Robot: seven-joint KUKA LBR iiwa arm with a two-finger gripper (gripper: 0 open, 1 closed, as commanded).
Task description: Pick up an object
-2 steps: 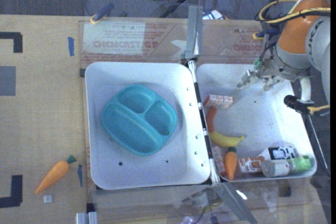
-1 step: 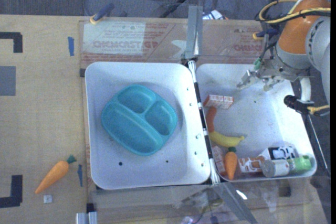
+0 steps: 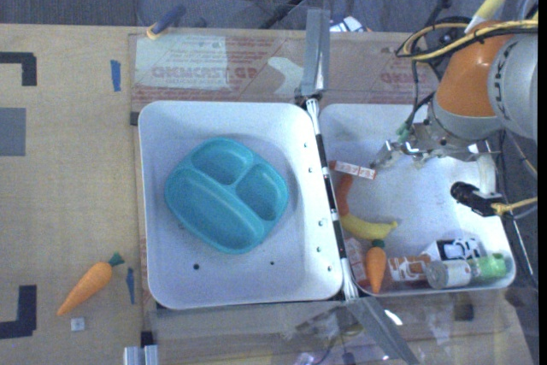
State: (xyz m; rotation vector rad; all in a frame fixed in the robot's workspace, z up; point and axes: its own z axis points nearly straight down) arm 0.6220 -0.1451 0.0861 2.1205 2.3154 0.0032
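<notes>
Wooden bench, 2 white bins. Gripper (image 3: 408, 147) over right bin (image 3: 425, 192), finger state unclear; banana (image 3: 369, 227) lies below-left, long axis crosswise.

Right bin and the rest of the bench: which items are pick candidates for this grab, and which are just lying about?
Job:
- hand, over the right bin
- banana
- carrot in that bin
- bottle
- small carton

Lying about:
- teal divided plate in the left bin
- carrot on the bench, outside both bins
</notes>
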